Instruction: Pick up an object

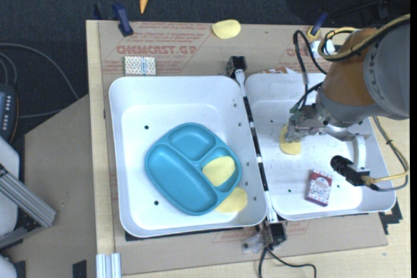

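My gripper [297,129] reaches down into the right bin [339,202], directly over a small yellow piece [291,146] that lies on the bin floor. The gripper's tip touches or nearly touches the top of that piece, and the tip itself is too small and dark to read. A small red box [319,187] lies nearer the front of the same bin. In the left bin [130,114] a blue divided plate [182,169] holds a yellow piece [219,169]. Another yellow piece [232,200] rests against the plate's front right edge.
A black fitting with a yellow cable [350,171] hangs over the right bin's right side. On the cardboard behind the bins lie a yellow piece [226,28], a patterned packet [140,65] and a blue clip [122,19]. A toy carrot [144,0] lies on the floor beyond.
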